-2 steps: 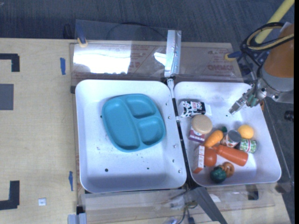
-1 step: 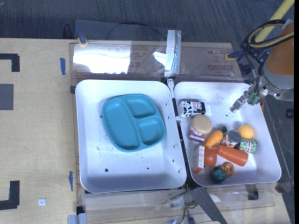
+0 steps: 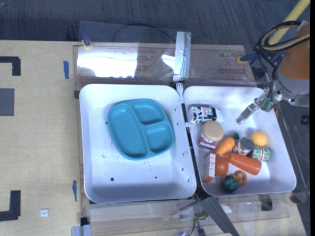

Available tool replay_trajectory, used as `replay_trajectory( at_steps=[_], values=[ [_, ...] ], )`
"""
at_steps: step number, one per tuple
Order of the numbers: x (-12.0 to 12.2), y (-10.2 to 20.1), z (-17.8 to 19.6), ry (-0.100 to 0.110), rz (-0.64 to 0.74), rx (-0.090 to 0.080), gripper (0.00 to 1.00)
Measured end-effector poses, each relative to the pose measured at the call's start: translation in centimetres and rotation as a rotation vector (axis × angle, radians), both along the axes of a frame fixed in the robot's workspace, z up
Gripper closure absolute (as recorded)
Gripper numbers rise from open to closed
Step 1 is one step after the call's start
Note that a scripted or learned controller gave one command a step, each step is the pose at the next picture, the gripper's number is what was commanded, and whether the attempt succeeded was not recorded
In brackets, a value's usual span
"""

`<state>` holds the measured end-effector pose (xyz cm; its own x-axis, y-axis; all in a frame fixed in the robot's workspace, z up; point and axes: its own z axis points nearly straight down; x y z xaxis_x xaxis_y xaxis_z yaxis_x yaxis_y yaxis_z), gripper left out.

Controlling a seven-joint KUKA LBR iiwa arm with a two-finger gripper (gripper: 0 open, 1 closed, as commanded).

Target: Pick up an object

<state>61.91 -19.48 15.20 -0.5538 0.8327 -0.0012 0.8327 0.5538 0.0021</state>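
While your hand (image 3: 244, 115) hangs over the right bin (image 3: 288, 173) (grip unclear, I cannot tell), toys cluster below; the blue tray (image 3: 141, 128) lies left.

Two white bins (image 3: 88, 146), one blue divided tray (image 3: 141, 128), roughly ten toy foods (image 3: 231, 154).

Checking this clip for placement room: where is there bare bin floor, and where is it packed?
Bare floor: the left bin in front of and around the blue divided plate, and the right bin along its far edge, from the cow-patterned carton to the end effector. The right bin's middle and near part is crowded with toy food.
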Motion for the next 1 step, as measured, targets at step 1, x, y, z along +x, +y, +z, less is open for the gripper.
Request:
replay_trajectory(
  at_steps=[1],
  values=[
    [-4.65,-2.52,-6.17,0.006,0.042,0.003,0.0]
  ],
)
